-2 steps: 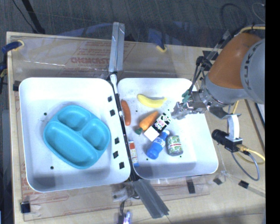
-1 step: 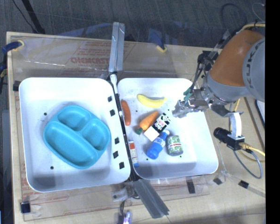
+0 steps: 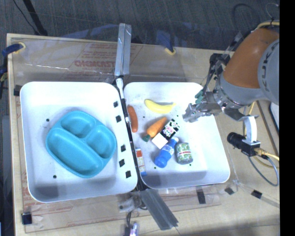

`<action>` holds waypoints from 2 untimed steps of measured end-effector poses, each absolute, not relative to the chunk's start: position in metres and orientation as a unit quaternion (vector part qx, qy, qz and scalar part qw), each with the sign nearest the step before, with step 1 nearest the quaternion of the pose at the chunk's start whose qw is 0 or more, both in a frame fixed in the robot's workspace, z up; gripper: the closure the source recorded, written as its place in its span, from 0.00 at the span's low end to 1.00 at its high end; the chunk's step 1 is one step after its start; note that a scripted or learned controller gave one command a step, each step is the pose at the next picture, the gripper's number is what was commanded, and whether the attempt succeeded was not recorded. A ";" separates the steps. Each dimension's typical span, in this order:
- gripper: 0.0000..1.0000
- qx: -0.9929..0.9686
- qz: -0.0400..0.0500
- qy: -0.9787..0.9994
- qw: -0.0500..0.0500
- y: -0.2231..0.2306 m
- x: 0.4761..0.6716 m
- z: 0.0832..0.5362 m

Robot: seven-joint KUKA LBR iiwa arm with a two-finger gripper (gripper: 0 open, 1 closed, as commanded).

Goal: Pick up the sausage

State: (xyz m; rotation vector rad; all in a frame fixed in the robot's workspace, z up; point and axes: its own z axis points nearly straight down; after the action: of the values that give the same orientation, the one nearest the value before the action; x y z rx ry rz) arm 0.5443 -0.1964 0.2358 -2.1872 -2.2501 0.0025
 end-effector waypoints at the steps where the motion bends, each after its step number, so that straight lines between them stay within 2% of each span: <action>1: 1.00 -0.722 0.001 -0.692 0.001 -0.159 0.559 0.264; 2: 1.00 -0.726 0.001 -0.687 0.002 -0.136 0.541 0.277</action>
State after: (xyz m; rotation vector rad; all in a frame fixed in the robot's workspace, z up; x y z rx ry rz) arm 0.5410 -0.1361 0.2765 -2.2791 -2.1574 0.0024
